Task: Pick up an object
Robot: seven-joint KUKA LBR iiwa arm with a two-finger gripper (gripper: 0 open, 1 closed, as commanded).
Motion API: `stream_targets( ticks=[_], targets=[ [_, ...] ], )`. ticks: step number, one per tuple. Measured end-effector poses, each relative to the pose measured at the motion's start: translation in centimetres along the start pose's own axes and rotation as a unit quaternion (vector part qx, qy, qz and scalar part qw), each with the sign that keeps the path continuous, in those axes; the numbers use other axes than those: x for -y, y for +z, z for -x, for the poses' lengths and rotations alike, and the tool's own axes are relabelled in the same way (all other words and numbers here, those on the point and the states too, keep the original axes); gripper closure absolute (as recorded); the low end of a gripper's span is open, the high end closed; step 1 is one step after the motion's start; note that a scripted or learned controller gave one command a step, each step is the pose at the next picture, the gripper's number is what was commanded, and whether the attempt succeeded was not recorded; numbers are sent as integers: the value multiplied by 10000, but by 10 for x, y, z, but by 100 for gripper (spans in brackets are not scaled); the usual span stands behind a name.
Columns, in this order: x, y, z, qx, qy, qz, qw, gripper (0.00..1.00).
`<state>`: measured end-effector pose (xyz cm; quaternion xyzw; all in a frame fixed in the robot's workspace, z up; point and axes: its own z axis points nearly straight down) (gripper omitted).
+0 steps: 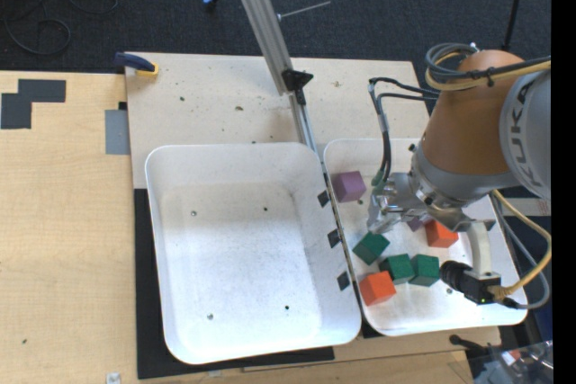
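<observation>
In the right bin (423, 319) lie several small blocks: a purple one (348, 185) at the upper left, a dark green one (371, 247) near the divider, two more green ones (397, 267) (426, 268) side by side, an orange one (378, 287) near the front and an orange-red one (440, 235) under the arm. My gripper (385, 209) hangs low over the bin, between the purple block and the dark green block. Its metal fingers point down toward the bin floor, and nothing shows between them.
The left bin (180, 184) is a wide white tray beside the right one. A slanted aluminium rail (265, 22) rises from the bench behind the bins. The bulky orange wrist (468, 130) covers the right bin's back right part.
</observation>
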<state>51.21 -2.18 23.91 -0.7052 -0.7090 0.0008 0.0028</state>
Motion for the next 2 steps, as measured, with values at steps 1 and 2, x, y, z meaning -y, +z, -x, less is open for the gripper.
stream_targets(
  ticks=[1, 2],
  targets=[
    [-5, -1, -51, 4, 1, 8, 10000, 100],
    [10, 12, -103, 5, 5, -4, 10000, 100]
  ],
)
